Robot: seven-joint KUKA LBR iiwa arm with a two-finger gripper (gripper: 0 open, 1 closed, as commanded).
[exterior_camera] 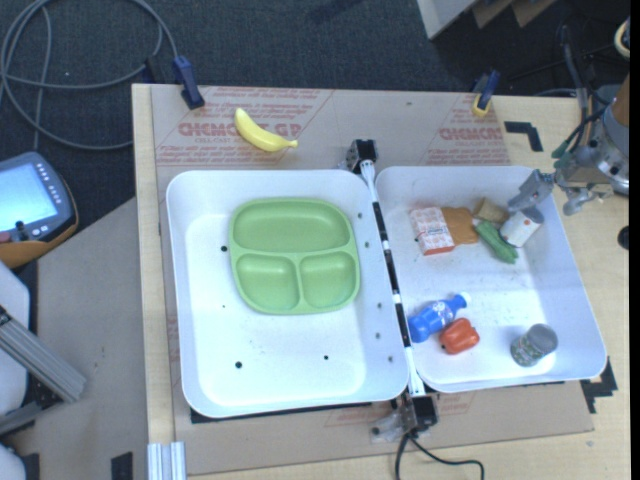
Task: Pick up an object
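So the arm came in from the right and its jaws (528, 196) hung over the far right corner of the right bin (570, 268), right above a small white cup-like thing (520, 229); honestly I couldn't tell if they were open or closed from that angle. Next to the cup lay a green stick-shaped object (496, 240), a brown flat piece (462, 224) and a white-and-red box (433, 230), all bunched together. Nearer the front of that bin sat a blue bottle (437, 317) touching a red toy (459, 337), with a grey can (533, 345) off by itself. The left bin (200, 348) had a green divided plate (295, 254), and a banana (263, 132) sat on the table (300, 118) behind it
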